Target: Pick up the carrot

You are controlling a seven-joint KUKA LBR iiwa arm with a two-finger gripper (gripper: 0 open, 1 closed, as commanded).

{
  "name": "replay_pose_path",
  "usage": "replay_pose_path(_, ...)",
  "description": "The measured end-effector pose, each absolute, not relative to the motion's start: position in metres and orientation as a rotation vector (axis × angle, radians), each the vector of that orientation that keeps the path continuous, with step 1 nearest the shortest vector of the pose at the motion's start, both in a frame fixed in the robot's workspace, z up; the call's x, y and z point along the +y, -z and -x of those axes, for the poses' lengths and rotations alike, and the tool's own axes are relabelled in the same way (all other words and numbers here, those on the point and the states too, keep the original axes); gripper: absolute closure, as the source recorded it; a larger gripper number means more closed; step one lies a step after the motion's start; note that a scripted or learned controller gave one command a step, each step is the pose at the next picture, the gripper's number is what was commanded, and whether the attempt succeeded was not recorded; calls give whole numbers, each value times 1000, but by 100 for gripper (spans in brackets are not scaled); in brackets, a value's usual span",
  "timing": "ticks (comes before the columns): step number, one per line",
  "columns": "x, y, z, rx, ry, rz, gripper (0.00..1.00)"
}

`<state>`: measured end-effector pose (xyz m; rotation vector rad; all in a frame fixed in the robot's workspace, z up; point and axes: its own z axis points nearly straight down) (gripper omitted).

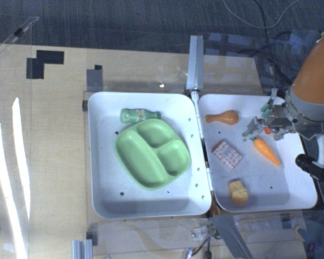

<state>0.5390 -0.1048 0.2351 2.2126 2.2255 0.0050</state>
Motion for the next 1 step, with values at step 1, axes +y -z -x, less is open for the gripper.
replay_pose_path(1,-147,-200,-556,2219,-4,-2219,0)
